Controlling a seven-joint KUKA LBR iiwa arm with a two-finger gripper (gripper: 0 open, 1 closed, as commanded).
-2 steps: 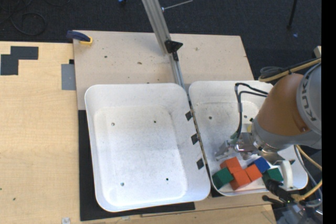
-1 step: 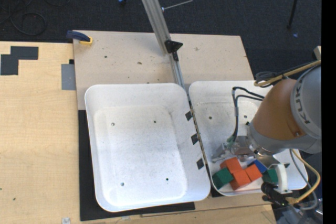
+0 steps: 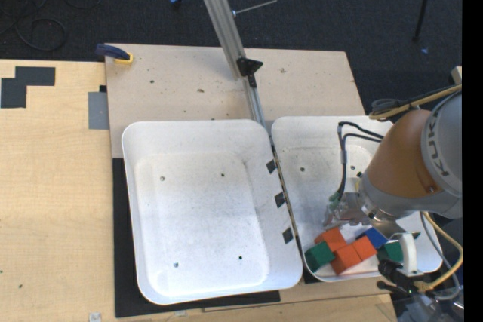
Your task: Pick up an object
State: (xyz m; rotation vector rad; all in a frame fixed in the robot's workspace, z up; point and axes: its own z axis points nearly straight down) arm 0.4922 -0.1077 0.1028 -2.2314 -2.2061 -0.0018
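Dark carpet strewn with black cables lies behind a pale wooden bench (image 3: 189,79) that carries two shallow white plastic bins side by side. Taking the right-hand white bin (image 3: 309,154) as the landmark: the left-hand white bin (image 3: 196,215) sits touching its left edge, with small black clips along the shared rim. A slanted silver aluminium rail (image 3: 223,19) rises from just behind that seam toward the far carpet. A small blue-and-yellow clamp (image 3: 115,53) rests on the bench well to the far left of the landmark bin.

Inside the right-hand bin, at its near corner, a cluster of small coloured blocks lies packed together — an orange block (image 3: 345,256), a green block (image 3: 321,256) just left of it, and a blue block (image 3: 370,240) on its right. The grey arm with its orange band (image 3: 400,162) reaches over the bin's right side, and the two-finger gripper (image 3: 341,213) sits low, just behind the cluster. Its fingers are blurred and partly hidden by the wrist — whether wide or closed cannot be told.
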